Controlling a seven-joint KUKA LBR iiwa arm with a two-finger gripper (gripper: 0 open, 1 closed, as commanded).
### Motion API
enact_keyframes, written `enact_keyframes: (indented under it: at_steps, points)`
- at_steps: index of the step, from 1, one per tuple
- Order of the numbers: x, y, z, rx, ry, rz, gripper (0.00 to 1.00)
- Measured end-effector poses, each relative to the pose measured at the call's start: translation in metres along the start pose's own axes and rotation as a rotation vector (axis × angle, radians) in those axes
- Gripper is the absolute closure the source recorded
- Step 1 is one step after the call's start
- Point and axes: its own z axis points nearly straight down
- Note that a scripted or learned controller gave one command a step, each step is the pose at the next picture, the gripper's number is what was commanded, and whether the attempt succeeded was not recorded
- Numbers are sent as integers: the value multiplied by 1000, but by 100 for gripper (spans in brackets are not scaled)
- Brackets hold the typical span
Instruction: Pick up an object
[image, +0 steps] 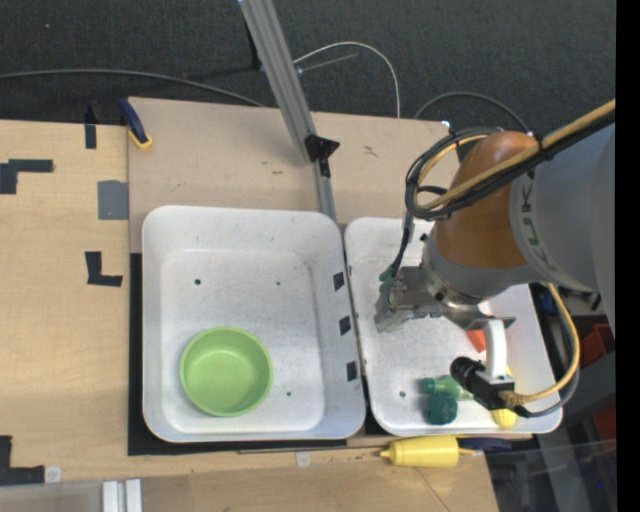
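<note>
Light is even and fairly bright, falling from above. The two white bins (250, 235) come out pale and nearly washed out, with soft shading along their inner walls. The arm (500, 215) casts only a faint shadow on the right bin. The orange band shows a dull sheen. The whole frame is slightly soft and grainy; small things look blurred.
</note>
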Motion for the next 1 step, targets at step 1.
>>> enact_keyframes:
  at_steps: [1]
  points:
    - [55,2,-14,-1,0,-1,100]
